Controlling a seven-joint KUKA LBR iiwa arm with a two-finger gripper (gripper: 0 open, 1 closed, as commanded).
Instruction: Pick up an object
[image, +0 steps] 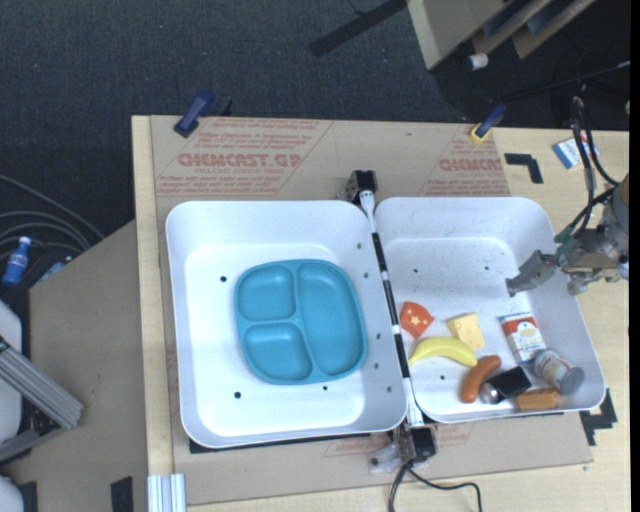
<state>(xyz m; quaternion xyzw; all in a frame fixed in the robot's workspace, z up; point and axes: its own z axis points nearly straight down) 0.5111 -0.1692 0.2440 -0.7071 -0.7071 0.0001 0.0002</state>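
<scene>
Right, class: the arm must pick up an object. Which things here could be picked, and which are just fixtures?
Could be picked: banana, cheese, sausage, carton, red wedge.
Fixtures: blue plate, left bin, right bin, clamps.

**Op:** On my feed the gripper (545, 268) end is dull grey metal, with one blunt finger (525, 273) showing.

**Eng:** Cabling?

**Op:** I see black cables (588, 160) looped above the wrist and a small greenish spot on the grey housing (600, 255). It's too blurred for me to spot screws or markings.
</scene>
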